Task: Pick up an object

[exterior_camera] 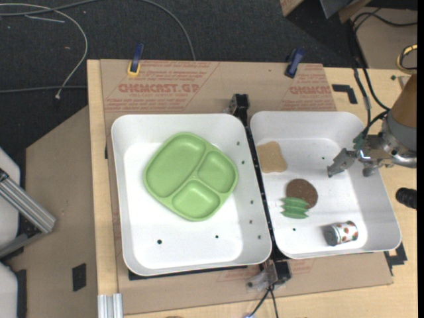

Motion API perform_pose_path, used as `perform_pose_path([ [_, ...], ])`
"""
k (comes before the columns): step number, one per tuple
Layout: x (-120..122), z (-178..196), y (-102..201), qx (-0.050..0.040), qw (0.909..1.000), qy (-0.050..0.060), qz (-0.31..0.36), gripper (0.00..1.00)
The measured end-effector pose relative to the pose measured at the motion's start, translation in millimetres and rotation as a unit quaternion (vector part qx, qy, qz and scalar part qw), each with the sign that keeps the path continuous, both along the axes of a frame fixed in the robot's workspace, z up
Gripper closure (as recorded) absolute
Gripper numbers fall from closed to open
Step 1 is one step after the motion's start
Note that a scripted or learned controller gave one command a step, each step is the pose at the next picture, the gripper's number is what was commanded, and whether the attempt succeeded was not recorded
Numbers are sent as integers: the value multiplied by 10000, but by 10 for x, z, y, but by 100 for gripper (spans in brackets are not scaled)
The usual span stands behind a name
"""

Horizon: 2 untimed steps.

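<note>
The gripper hangs over the right bin, near its right wall, jaws spread apart with nothing between them. Left of the jaws, against the bin's left wall, lies a tan slab. Below and left of the jaws sits a brown disc, with a green ridged piece touching its lower edge. Below the jaws, near the front rim, a small can lies on its side. Far left, a green plate fills the left bin.
</note>
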State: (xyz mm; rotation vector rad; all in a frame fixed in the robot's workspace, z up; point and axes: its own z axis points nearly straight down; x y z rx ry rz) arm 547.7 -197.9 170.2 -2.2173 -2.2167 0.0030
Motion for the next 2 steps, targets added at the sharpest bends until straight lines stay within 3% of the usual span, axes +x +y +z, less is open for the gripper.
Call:
perform_pose_path([
  [2, 0, -841, 8, -15, 10000, -39, -6, 0],
])
